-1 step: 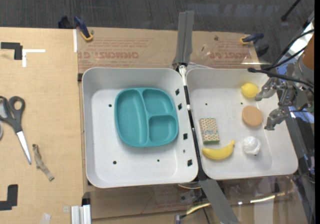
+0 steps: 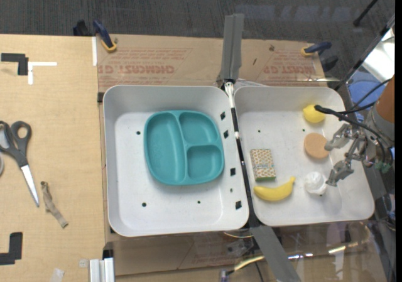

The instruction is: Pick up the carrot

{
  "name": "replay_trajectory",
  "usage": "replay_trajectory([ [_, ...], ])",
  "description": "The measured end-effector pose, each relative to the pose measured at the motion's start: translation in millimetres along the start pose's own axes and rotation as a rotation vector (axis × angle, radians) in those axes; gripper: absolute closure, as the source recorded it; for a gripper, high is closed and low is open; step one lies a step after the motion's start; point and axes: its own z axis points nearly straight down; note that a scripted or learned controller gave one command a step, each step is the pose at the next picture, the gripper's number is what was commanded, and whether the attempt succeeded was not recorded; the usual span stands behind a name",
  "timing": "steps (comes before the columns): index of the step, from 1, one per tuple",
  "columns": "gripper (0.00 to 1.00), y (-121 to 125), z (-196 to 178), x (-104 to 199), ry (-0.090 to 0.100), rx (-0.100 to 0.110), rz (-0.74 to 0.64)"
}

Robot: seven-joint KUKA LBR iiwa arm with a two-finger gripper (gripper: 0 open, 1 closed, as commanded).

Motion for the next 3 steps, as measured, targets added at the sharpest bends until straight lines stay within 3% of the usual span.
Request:
replay_trajectory([
  [1,0.00,-11,-33,39,-0.001,0.000,-0.230],
  [2,0.00,-12,-12,41,0.000,0.000,-0.085],
  [3,0.00,61,52,-22,0.000,-0.002,-0.238],
])
